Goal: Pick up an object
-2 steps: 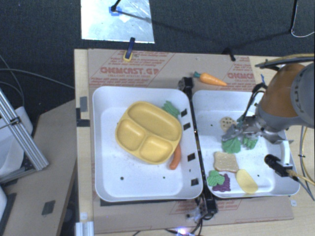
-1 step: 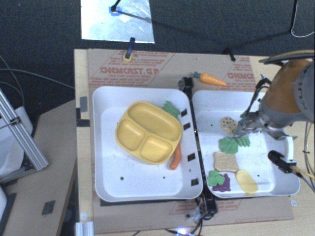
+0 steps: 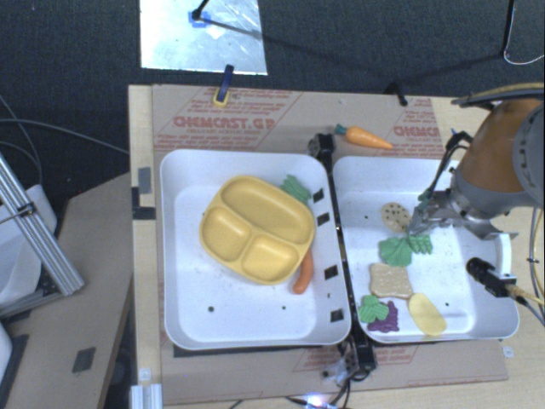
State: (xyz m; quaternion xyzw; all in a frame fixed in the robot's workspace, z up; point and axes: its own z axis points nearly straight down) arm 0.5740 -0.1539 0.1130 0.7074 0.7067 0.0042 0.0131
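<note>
The gripper [image 3: 421,225] sits low in the right bin [image 3: 477,313], its tip right at the upper edge of the green leafy toy [image 3: 404,248]; whether it is spread or closed on anything I cannot tell at this size. The leaf lies near the bin's centre, with the round cookie [image 3: 393,216] just at its 11 o'clock and the toast slice [image 3: 391,280] at its 6 o'clock. To do this well, the descent should stay over the leaf's thicker middle, since it lies flat against the smooth white floor and likely gives little to grip. The lemon-yellow piece [image 3: 427,314] and purple grapes [image 3: 384,314] lie further toward 6 o'clock, clear of the work. The left bin [image 3: 183,313] holds a yellow divided plate [image 3: 256,228] and a carrot [image 3: 303,273].
</note>
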